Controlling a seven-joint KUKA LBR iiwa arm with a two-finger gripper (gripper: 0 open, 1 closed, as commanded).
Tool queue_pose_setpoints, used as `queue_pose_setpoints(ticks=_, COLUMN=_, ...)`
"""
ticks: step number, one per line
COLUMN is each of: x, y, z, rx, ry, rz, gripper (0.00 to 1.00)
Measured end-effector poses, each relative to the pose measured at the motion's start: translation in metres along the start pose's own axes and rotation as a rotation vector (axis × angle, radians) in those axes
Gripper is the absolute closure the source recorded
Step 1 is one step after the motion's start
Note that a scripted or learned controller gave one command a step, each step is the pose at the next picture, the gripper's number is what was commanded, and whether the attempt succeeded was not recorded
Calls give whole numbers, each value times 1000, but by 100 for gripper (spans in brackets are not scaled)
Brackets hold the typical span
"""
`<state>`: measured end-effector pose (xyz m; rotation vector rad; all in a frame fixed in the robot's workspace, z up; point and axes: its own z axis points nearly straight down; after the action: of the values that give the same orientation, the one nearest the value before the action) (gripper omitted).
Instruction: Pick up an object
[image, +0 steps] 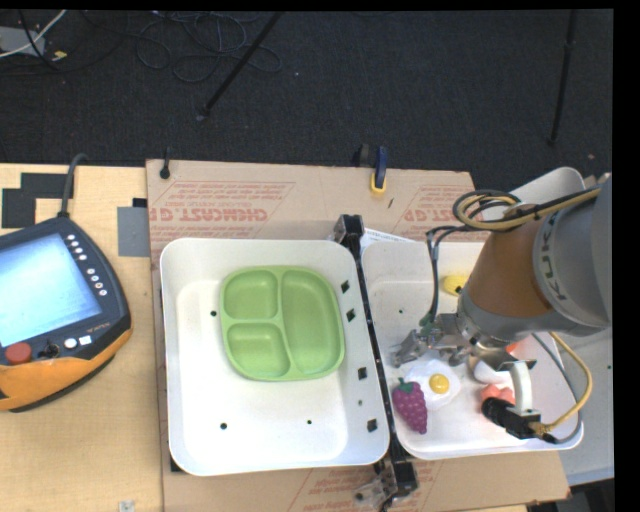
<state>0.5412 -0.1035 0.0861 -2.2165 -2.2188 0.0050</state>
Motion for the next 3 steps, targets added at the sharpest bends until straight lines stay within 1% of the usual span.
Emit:
queue_pose_setpoints(ticks=1, x=-2, y=0, z=-11, rx=0, ry=0, rz=7, gripper=100)
queue_pose_setpoints(ticks=2, x=-3, y=5, z=-53, rx=-4, ry=-1, rz=1, gripper=100)
queue_pose_setpoints(ticks=3, x=6, y=4, z=-100, rx=-4, ry=-1, rz=1, gripper=100)
